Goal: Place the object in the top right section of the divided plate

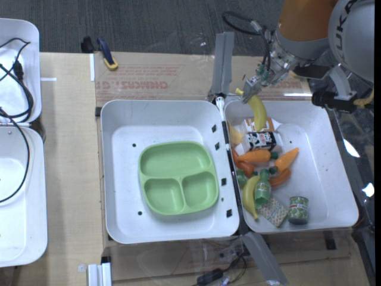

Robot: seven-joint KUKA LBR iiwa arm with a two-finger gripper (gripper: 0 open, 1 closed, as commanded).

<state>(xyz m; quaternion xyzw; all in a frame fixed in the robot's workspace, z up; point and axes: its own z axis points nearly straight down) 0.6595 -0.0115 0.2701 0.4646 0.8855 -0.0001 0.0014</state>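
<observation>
Bins sit side by side on the bench: the left bin [113,159] carries a green divided plate [177,177], and the right bin [333,177] carries a heap of toy food. The plate has one wide section along its far side and two smaller ones along its near side; all three show bare green. The arm [321,11] reaches in from the upper right, its orange band above the wrist, and its gripper [250,92] hangs over the far left corner of the right bin. A banana [258,112] dangles from the gripper, its top end pinched between the closed fingers, its body hanging down above the heap and well apart from the plate. Below it lie a small milk carton [261,140], two carrots [255,157] [286,158], a second banana [249,196] near the bins' shared wall, a green bottle [264,186], and a small can [298,209] toward the near right.
</observation>
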